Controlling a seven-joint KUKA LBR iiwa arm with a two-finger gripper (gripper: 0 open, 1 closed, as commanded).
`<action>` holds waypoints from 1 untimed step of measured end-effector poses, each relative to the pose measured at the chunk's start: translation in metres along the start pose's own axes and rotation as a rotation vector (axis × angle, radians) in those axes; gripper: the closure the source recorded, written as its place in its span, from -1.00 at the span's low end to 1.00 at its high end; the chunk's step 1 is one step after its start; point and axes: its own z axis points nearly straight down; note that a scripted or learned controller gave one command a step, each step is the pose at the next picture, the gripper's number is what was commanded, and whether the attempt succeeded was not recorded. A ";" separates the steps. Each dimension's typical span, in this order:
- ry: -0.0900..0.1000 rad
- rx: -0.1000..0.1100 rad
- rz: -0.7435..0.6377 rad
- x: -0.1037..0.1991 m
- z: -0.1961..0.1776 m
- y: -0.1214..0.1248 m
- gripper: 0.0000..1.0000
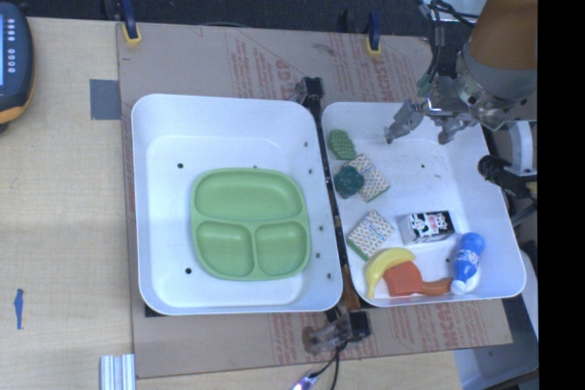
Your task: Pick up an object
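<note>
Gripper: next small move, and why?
Probably lower toward the bare floor-side items, then close. The gripper hangs open over the right bin's far end with nothing between its fingers; the nearest object, the green piece, lies to its left in the camera view.

The arm (501,32) is a rounded grey casing with a broad orange band above the wrist, topped by a pale rim. Below it sits a metallic wrist block with dark cables running alongside. The gripper (422,129) ends in two slim grey fingers (399,125) of bare metal.
</note>
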 end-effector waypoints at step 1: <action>-0.003 -0.004 0.004 0.003 0.114 -0.012 -1.00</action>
